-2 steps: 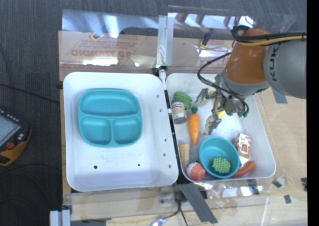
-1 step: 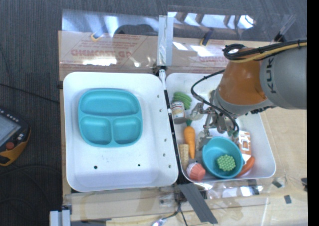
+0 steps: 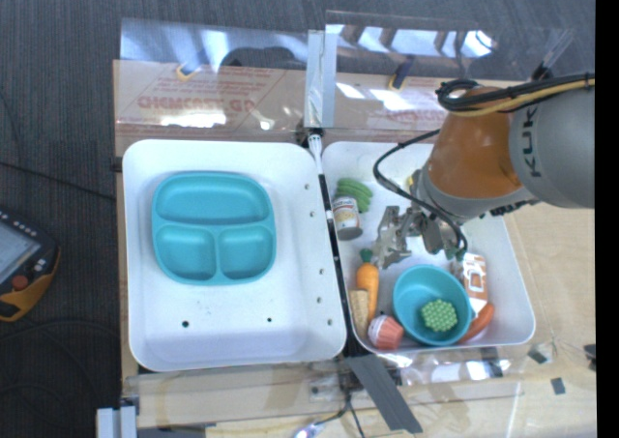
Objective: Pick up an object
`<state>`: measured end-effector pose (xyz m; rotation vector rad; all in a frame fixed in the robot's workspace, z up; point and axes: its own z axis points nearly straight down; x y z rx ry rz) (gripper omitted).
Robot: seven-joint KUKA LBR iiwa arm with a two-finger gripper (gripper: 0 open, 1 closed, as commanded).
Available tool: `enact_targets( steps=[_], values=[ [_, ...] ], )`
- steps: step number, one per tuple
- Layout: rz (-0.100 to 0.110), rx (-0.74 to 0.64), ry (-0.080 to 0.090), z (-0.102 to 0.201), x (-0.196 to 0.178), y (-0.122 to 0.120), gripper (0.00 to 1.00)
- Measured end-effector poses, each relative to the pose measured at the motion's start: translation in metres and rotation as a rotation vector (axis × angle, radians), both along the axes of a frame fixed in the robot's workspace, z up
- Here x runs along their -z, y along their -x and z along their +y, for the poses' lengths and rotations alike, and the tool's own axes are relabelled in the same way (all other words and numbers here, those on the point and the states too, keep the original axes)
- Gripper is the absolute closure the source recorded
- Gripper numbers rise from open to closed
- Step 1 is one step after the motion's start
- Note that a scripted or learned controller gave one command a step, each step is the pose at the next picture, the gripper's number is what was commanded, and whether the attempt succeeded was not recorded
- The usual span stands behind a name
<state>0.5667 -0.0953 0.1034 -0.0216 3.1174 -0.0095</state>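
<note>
Gripper low at centre of right bin, above carrot and bowl. Can't tell its opening or any hold. Nothing visibly lifted; pick not done.

Bright, even overhead light; strong glare streaks the clear panels at 12 o'clock. Soft shadows sit inside the white bins. Focus is slightly soft throughout.
</note>
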Motion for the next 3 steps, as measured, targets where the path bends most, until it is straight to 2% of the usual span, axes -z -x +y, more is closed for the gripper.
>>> enact_targets(
  steps=[1,2,3],
  values=[
    [0.013,-0.420,0.004,-0.059,0.008,0.070,1.00],
    [0.007,-0.236,0.004,-0.013,0.010,0.021,1.00],
    [0.009,-0.236,0.003,-0.013,0.012,0.022,0.00]
  ],
)
